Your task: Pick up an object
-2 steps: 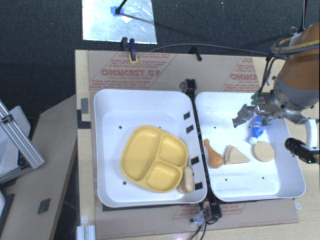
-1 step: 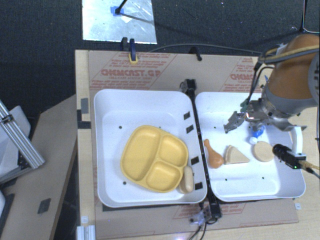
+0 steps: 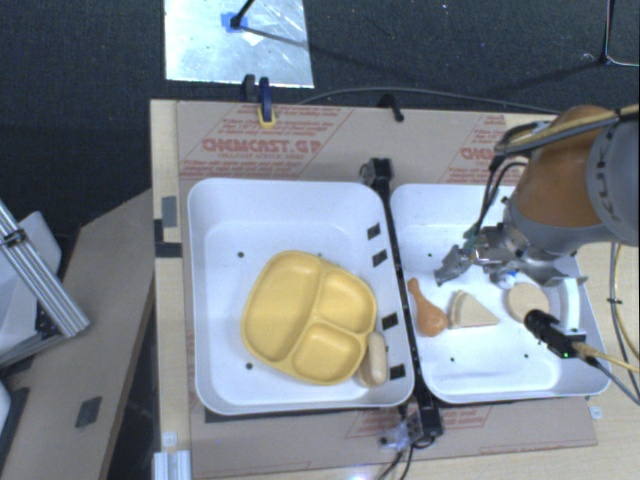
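In the right bin [image 3: 450,383] lie an orange drumstick-shaped piece [image 3: 428,314], a pale beige wedge [image 3: 471,311] beside it, and a round beige piece [image 3: 524,299] partly under the wrist. My gripper [image 3: 455,262] hangs low over the right bin, just above and behind the drumstick piece and the wedge. Nothing is seen held in it. The grey arm with its orange band [image 3: 560,183] reaches in from the right.
The left bin [image 3: 215,268] holds a yellow divided plate [image 3: 308,316] and a small beige roll [image 3: 375,358] against its right wall. A black divider strip [image 3: 393,268] runs between the bins. A foil sheet [image 3: 238,28] lies behind the bench.
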{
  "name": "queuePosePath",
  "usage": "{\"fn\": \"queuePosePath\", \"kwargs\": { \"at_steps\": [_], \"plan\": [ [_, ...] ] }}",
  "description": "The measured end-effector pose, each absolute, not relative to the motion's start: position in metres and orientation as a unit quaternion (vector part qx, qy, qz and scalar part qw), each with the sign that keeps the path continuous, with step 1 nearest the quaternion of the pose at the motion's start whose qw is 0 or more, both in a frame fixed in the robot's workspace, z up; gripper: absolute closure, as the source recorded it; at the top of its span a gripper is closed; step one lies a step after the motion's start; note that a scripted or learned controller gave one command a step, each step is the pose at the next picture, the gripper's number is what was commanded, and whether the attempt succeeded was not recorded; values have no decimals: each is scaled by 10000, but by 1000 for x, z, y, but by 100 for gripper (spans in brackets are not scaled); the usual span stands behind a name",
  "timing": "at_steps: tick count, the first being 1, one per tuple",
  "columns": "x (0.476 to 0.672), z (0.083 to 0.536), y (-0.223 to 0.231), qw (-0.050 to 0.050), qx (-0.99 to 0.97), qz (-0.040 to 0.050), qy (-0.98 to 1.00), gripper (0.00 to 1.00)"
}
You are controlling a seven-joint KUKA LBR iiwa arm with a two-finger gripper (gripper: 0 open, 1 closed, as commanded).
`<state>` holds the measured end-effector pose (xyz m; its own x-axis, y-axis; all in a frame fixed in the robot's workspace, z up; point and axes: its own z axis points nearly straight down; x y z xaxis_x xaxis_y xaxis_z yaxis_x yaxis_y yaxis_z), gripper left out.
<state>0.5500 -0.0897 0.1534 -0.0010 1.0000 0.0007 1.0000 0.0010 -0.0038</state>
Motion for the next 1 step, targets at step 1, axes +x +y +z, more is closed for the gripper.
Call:
{"fn": "queuePosePath", "kwargs": {
  "at_steps": [1],
  "plan": [
    [552,93,-95,18,-7068,13,-7075,0]
  ]
}}
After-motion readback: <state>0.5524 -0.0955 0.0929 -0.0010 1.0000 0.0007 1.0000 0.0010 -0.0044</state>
